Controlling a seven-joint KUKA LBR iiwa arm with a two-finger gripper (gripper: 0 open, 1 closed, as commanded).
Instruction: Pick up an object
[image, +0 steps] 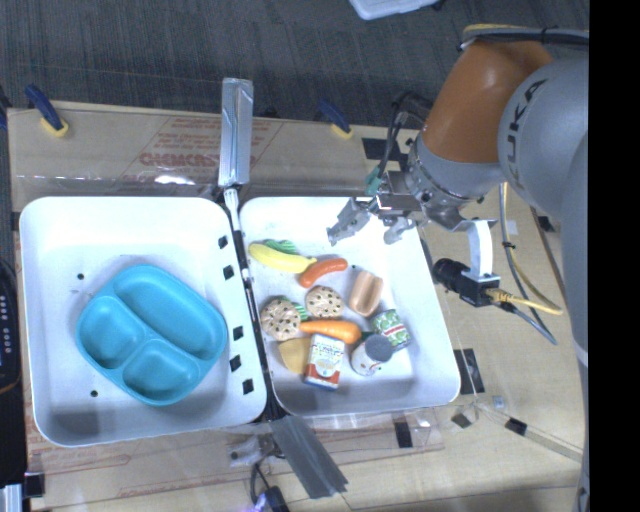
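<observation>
My gripper (371, 226) hangs above the far part of the right bin (432, 330), its fingers (342, 228) spread open with nothing between them. Below and in front of it lie toy foods: a yellow banana (277, 258), a red sausage (322, 270), a hot dog bun (366, 291), two cookies (323, 300) (281, 318), a carrot (331, 329), a small carton (324, 361), a green can (391, 328) and a grey-topped can (376, 353). The sausage lies nearest the gripper, just below its left finger.
A blue divided plate (150, 333) rests in the left bin (50, 250). A divider wall with black clips (240, 290) separates the two bins. The foods crowd the middle and front of the right bin.
</observation>
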